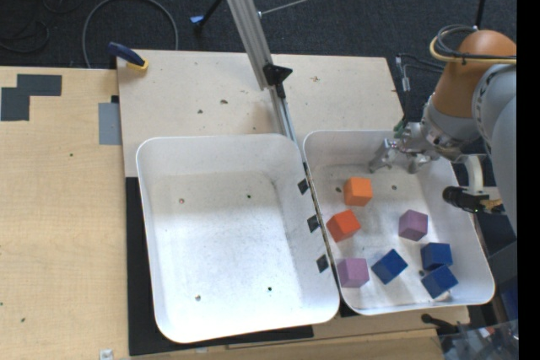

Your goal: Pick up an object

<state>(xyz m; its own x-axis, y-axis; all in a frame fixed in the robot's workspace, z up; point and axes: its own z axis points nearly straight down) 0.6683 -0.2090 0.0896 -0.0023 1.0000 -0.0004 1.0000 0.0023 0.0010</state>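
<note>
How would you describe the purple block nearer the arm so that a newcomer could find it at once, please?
Start at the right-hand white bin, the one holding the coloured blocks. Look toward its right side, just above the two blue blocks at the bin's near right corner. The purple block there sits alone mid-bin, whereas the other purple block lies against the bin's left wall.

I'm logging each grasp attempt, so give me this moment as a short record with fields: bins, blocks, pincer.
left bin: no blocks in it
right bin: seven blocks
orange blocks: two, left side of the right bin
purple blocks: two
blue blocks: three, near front right corner
pincer: over the right bin's far end, holding nothing, apart from all blocks
</note>
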